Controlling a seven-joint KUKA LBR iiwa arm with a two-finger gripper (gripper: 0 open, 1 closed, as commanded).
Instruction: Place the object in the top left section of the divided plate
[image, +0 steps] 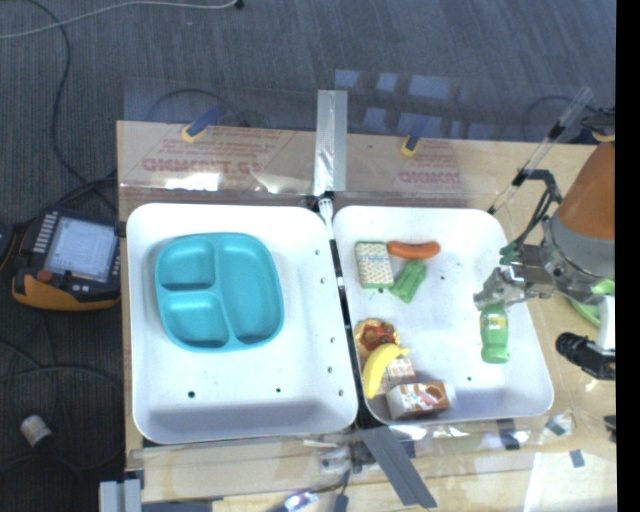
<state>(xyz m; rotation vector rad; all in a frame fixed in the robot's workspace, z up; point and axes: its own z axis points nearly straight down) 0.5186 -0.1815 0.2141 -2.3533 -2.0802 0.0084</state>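
Observation:
The teal divided plate (262, 300) lies in the left white bin (150, 395), with its top left section (187, 265) holding nothing. My gripper (498, 292) hangs over the right side of the right bin (455, 300), far from the plate. A green bottle (494, 336) lies just below it, its top close to or touching the gripper. I cannot tell whether the bottle is gripped.
The right bin also holds an orange sausage (413, 249), a patterned packet (374, 265), a green piece (408, 283), a banana (376, 368), a red-yellow item (374, 332) and a brown box (415, 397). A handheld pendant (65, 260) lies left of the bench.

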